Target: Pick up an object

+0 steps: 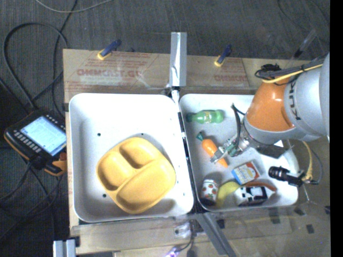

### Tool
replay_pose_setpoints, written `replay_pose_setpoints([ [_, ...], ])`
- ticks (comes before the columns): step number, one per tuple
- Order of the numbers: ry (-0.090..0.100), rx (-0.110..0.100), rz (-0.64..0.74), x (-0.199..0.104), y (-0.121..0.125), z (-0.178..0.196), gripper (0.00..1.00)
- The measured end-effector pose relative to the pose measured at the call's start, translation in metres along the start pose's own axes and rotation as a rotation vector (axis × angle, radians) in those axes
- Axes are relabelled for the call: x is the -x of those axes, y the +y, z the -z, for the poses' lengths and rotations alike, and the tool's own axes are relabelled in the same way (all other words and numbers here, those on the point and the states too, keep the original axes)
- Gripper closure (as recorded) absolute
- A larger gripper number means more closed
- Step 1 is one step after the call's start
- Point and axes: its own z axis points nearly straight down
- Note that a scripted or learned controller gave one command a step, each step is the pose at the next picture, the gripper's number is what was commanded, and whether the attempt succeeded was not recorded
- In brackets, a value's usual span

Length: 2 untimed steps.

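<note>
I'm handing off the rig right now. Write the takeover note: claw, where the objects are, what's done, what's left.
Claw: low in the right bin, at the toy carrot; its grip cannot be judged from this view.
Right bin also has a green bottle, a small carton, a banana and a white cup.
Left bin: yellow divided plate.
Done: nothing visibly lifted.
Left: grasp and raise one object.

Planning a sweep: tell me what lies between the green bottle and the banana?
The carrot, between bottle and banana, with the gripper at it.
</note>
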Motion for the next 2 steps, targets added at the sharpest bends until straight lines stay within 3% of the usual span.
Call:
replay_pose_setpoints([
  [1,0.005,-0.014,-0.005,0.033,0.021,0.063,1.0],
  [2,0.005,-0.016,0.0,0.065,-0.001,0.015,1.0],
])
